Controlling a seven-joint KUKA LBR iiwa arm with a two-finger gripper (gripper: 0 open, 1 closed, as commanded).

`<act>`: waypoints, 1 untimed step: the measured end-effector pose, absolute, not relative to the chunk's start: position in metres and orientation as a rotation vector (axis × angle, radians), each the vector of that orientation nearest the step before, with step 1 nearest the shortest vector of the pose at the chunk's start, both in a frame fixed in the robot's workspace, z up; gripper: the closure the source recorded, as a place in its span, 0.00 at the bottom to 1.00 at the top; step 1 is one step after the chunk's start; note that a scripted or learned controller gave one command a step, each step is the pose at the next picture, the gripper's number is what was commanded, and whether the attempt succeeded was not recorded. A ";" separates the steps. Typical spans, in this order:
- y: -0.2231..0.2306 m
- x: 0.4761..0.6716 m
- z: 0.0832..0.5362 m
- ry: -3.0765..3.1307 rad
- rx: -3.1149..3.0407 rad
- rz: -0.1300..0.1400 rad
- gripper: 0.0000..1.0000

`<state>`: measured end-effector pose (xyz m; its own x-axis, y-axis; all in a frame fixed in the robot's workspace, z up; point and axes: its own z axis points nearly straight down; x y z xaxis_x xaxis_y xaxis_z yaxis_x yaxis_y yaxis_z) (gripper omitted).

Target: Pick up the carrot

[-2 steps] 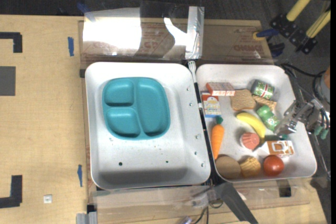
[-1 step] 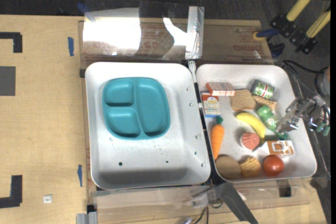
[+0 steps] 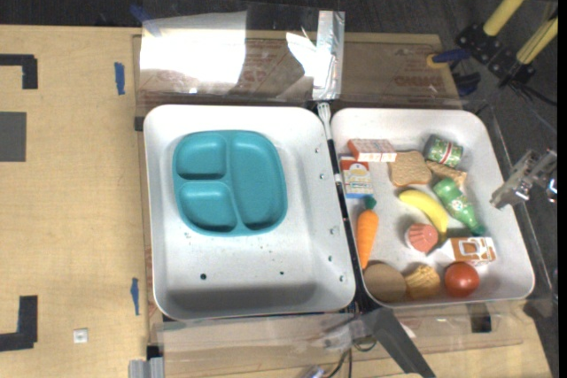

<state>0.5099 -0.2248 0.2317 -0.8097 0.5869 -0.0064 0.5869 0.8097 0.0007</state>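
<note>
Orange carrot (image 3: 366, 230) is seen untouched in right bin (image 3: 518, 230); gripper (image 3: 523, 179) is held apart at the rim, its state unreadable.

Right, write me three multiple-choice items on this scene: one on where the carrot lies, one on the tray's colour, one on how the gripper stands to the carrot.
1. Where does the carrot lie?
A. In the right bin, near its left wall
B. On the teal tray
C. On the bench outside the bins

2. What colour is the sectioned tray in the left bin?
A. Red
B. Teal
C. Yellow

3. How does the gripper stand to the carrot?
A. Resting on it
B. Lifting it over the left bin
C. Apart from it, at the right bin's right rim

Answers: 1 A, the carrot lies along the left wall below a small carton; 2 B, the tray is plainly teal; 3 C, the banana and other foods lie between them.
</note>
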 end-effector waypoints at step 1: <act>-0.224 0.513 0.244 2.975 0.959 -0.002 1.00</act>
